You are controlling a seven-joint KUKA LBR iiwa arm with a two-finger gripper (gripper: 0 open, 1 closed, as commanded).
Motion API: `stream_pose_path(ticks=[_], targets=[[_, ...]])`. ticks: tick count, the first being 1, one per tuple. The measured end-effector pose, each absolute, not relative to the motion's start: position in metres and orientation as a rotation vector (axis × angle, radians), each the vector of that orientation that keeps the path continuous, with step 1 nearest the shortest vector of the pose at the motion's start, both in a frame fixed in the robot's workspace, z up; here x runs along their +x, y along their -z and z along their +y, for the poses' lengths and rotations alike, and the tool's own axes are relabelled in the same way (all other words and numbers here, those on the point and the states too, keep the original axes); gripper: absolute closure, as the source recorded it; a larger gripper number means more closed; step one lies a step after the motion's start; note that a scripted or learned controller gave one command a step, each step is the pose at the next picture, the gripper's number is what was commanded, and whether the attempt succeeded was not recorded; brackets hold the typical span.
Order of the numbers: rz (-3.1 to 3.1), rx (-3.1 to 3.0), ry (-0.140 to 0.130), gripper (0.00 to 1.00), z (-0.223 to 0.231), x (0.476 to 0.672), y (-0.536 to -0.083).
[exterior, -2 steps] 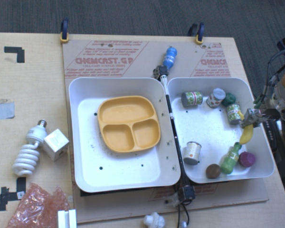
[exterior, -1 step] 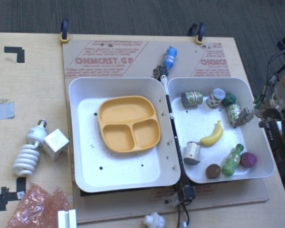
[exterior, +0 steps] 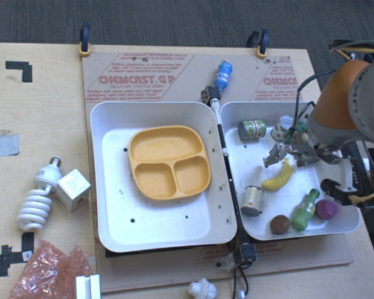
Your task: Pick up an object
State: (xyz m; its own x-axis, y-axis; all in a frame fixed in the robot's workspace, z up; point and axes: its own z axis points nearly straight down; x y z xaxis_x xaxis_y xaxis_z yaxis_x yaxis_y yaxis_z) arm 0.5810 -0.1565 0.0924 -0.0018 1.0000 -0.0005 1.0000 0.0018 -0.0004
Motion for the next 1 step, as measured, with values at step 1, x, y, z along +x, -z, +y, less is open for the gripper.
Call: stream_pose_path(ticks=[1], targets=[[2.225, 2.215, 0.001, 1.00, -0.1568, 0.5816, -0.1025]])
